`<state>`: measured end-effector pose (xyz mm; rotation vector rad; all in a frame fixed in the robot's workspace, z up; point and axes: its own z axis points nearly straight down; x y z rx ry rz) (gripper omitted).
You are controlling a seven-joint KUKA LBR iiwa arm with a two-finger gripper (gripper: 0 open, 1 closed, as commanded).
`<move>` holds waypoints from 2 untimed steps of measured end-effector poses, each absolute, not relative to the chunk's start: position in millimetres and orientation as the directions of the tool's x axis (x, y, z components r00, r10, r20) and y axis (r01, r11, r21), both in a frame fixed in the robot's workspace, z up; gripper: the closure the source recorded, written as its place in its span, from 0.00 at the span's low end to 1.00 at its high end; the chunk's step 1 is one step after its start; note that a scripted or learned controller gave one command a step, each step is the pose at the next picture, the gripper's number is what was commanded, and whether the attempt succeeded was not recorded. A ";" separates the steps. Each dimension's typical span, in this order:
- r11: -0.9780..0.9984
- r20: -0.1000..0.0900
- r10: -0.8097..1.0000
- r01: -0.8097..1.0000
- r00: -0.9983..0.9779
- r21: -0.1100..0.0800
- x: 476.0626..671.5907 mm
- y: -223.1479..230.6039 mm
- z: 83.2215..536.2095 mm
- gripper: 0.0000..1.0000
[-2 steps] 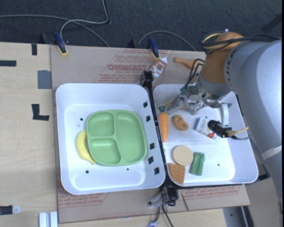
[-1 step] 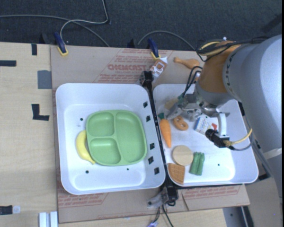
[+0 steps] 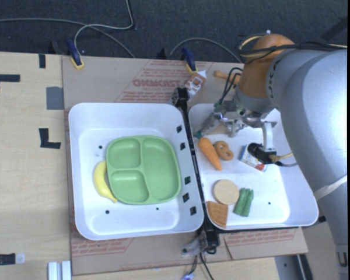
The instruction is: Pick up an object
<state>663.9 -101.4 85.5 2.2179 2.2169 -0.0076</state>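
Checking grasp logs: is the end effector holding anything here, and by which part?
Cannot tell. The end effector sits low in the right bin, just above the carrot and pretzel, but no object shows between its tips.

The green divided plate (image 3: 143, 169) hid most of the banana (image 3: 101, 181); the arm (image 3: 315, 109) ran off the right edge.

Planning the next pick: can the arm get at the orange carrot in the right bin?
Probably yes: the orange carrot lies uncovered just below the gripper, the small brown pretzel beside it.
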 end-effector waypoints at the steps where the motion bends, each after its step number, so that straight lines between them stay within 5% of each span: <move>1: -0.001 -0.002 1.000 1.000 0.001 0.001 565.6 -115.0 86.3 0.00; 2: 0.002 -0.001 1.000 1.000 -0.002 0.004 613.5 -99.9 86.1 0.00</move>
